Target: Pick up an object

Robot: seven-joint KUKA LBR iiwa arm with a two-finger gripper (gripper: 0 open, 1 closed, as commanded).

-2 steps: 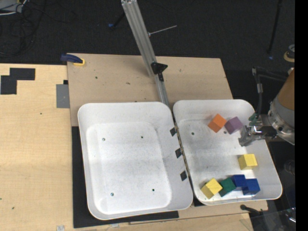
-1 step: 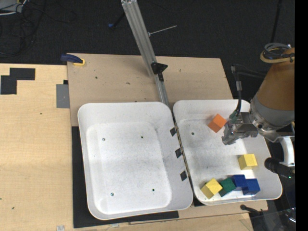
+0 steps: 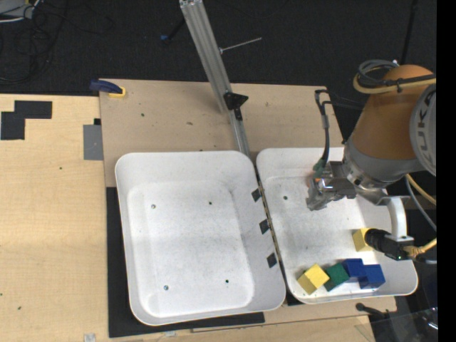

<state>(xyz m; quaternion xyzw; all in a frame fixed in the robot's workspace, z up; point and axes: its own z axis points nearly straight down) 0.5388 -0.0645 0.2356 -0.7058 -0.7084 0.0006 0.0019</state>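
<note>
Pincer (image 3: 317,197): metallic, over the right bin's (image 3: 285,173) middle; grip state cannot be told.
Blocks: yellow block (image 3: 312,278), green block (image 3: 337,275), blue block (image 3: 363,273) clustered at that bin's near edge.
Hidden: another yellow block (image 3: 360,239), partly behind a black fitting.
Left bin (image 3: 142,166): smooth white plastic.

Yellow block (image 3: 311,278): small cube, tilted, resting on the floor of the right bin (image 3: 299,226) near its front edge; well below the gripper (image 3: 318,194) and slightly to its left in the camera view.
Green block (image 3: 336,275): touching the yellow block's right side; well below the gripper.
Blue blocks (image 3: 363,273): two pieces touching, just right of the green block; below and right of the gripper.
Second yellow block (image 3: 360,239): partly hidden by arm hardware; right of and below the gripper, apart from it.
</note>
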